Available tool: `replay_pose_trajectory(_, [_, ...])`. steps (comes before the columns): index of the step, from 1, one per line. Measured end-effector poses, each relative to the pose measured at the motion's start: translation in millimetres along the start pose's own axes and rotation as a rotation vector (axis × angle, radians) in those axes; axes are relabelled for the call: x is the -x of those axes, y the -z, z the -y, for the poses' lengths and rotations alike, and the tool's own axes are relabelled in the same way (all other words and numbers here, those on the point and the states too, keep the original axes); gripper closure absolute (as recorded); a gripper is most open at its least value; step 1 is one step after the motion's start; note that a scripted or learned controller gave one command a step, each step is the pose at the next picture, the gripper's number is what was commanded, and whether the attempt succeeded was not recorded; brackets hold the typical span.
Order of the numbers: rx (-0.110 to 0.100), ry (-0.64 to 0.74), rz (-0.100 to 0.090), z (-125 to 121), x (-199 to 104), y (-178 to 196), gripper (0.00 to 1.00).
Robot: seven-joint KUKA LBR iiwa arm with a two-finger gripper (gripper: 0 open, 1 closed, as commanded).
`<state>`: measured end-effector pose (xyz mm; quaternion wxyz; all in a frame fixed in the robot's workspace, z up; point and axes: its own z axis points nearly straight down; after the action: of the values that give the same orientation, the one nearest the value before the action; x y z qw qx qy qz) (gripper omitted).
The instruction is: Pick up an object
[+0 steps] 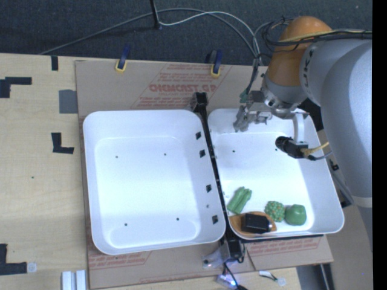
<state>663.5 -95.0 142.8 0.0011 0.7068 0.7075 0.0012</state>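
Note:
My gripper (247,121) hangs over the far left corner of the right bin (266,162), well away from the objects. Nothing shows between its fingers. Along that bin's near edge lie a long green vegetable-like piece (239,199), a bumpy green piece (275,209), a smooth green piece (295,214), and a black object (256,223) resting on an orange-brown piece (237,225).
The left bin (145,180) lies beside the right one, with a black divider rail (208,162) between them. Both sit on a cardboard sheet (169,86) clamped at the far edge. The arm's grey body (344,101) fills the right side. A black part (291,146) juts over the right bin.

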Motion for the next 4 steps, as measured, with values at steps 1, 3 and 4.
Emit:
replay_pose_trajectory(1, [0.001,0.0,0.0,1,-2,63,1.0])
replay_pose_trajectory(3, [-0.004,0.002,0.0,19,-54,89,1.0])
replay_pose_trajectory(4, [-0.004,0.003,-0.001,18,-104,90,1.0])
